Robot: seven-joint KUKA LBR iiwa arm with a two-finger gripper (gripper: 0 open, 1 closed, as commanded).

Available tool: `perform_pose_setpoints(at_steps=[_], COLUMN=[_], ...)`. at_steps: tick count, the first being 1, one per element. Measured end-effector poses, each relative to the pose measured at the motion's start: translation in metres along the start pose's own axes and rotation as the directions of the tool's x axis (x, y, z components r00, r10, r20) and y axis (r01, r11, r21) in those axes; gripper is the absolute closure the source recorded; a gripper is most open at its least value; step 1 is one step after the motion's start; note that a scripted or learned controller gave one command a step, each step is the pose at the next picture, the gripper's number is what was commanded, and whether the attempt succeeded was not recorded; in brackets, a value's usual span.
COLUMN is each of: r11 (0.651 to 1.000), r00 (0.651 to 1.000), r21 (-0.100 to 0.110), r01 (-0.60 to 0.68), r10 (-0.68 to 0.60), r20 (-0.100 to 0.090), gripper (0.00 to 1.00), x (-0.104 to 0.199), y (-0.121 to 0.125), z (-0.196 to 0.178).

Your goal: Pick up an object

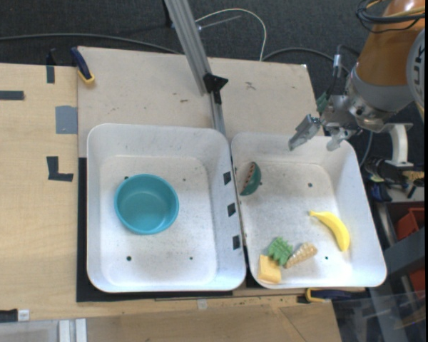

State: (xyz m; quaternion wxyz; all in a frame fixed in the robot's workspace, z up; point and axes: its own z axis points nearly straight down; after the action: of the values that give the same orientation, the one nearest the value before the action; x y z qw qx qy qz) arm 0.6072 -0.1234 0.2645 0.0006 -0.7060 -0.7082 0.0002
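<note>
**White bins, grey arm, zero pickups so far**

Starting big: tan bench (pixel 143 84) carrying two shallow white bins side by side. Left bin (pixel 94 191) holding just a teal bowl (pixel 146 204), sitting flat and upright, well apart from the arm. Right bin (pixel 362 191) holding all the small stuff.

Then the grey and orange arm (pixel 389 55), reaching in from the right, parked above the far right corner of the right bin.

Gripper (pixel 314 144) hanging around the back rim of that bin, fingers (pixel 299 137) spread apart with nothing between them. Not touching any object, as far as can be told.

Smaller bits, all lying on the right bin's floor:
- yellow banana (pixel 332 229) near the right wall, probably the closest candidate
- watermelon slice (pixel 250 178) up against the left wall
- green toy (pixel 279 249), a tan cone-ish piece (pixel 301 254) and a yellow block (pixel 269 270) bunched together at the front edge, touching or nearly so

Progress call: basically none banked. Left to do: pick a target, drop down over it, close, lift. Looks like the approach stage at best.
</note>
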Motion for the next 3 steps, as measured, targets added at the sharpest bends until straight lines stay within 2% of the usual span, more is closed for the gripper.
perform_pose_setpoints(at_steps=[1,2,3], r11=[1.0,1.0,1.0], r00=[1.0,1.0,1.0], r21=[0.0,0.005,0.007], r01=[0.0,-0.001,-0.001], r10=[0.0,0.001,0.001], r20=[0.0,0.001,0.0], gripper=[0.0,0.0,0.0], x=[0.0,0.003,0.01], y=[0.0,-0.003,-0.012], z=[0.0,0.044,0.104])
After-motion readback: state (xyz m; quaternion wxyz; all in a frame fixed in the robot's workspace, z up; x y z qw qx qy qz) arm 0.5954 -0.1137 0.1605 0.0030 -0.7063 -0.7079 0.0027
